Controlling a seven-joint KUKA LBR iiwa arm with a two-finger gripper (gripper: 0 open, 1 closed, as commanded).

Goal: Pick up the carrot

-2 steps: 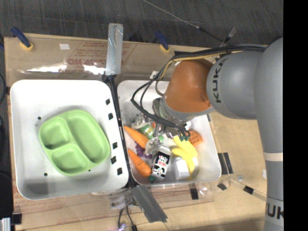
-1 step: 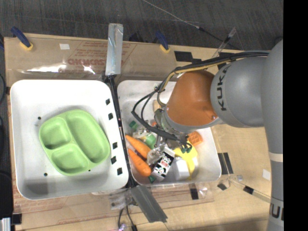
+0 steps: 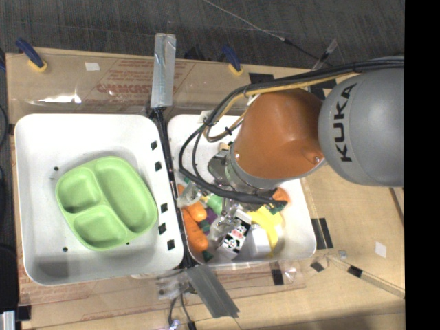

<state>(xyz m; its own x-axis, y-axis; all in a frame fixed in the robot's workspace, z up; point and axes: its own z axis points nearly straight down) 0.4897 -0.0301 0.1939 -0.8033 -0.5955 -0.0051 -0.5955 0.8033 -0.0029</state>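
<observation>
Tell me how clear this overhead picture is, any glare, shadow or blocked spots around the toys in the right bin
Camera view: evenly lit and fairly sharp; soft shadow along the near wall of the left white bin holding the green divided plate; mild sheen on the orange wrist band; the grey arm blocks much of the right white bin, so the orange carrot shows partly among cluttered toys.

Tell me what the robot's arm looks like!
The arm is big, round and grey, with black letters spelling KUKA on its side. Near the wrist sits a shiny orange band, shaped like an upside-down bowl. Black and yellowish cables loop along it and curl down toward the claw, which is small and metal.
</observation>
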